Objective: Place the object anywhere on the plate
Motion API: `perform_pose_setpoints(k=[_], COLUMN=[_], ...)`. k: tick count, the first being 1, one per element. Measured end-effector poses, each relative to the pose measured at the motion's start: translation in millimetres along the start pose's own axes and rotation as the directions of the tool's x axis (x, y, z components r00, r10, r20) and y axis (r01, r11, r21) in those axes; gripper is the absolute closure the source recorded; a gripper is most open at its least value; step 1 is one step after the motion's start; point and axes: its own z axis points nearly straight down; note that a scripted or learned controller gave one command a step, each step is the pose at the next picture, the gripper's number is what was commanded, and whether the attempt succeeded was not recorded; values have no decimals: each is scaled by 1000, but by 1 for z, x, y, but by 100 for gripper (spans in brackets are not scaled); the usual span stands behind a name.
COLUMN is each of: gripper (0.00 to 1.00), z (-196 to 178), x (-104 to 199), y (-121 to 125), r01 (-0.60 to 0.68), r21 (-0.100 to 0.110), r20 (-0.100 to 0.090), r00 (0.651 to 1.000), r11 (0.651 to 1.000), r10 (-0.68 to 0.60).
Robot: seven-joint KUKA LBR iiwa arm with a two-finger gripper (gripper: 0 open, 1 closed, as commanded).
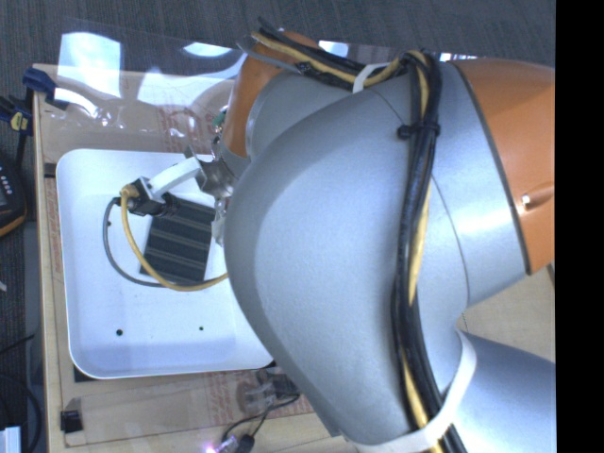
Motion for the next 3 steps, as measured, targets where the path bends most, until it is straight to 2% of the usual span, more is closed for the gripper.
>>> perform_pose_setpoints(k=[1, 2, 3], gripper=[100, 100, 100], z=[-77, 99, 83], x=[63, 37, -63], y=[26, -48, -60], r01=[112, 23, 133], r21=[0, 1, 5], r20=[-1, 0, 6], r00=[994, 1000, 991], r11=[994, 1000, 991], r10=[-112, -23, -133])
